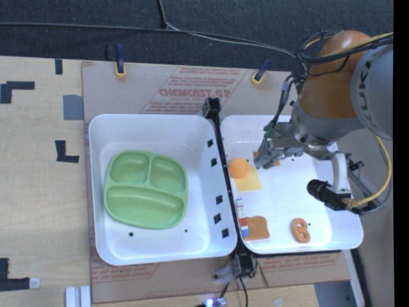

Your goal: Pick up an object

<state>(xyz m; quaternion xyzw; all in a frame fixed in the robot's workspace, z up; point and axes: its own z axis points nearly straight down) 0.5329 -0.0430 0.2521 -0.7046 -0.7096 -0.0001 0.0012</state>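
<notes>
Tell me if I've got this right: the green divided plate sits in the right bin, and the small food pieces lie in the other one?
Not quite. The camera view shows the green divided plate in the left bin, not the right. The small food pieces, such as the orange ball and the pretzel, do lie in the other one, the right bin.

You've got 2 white bins (102, 190) w/ 1 green tray (146, 189) at 9 o'clock; at 3 o'clock 1 orange ball (239, 168), 1 yellow slice (250, 181), 1 toast (256, 228), 1 pretzel (300, 230).
</notes>
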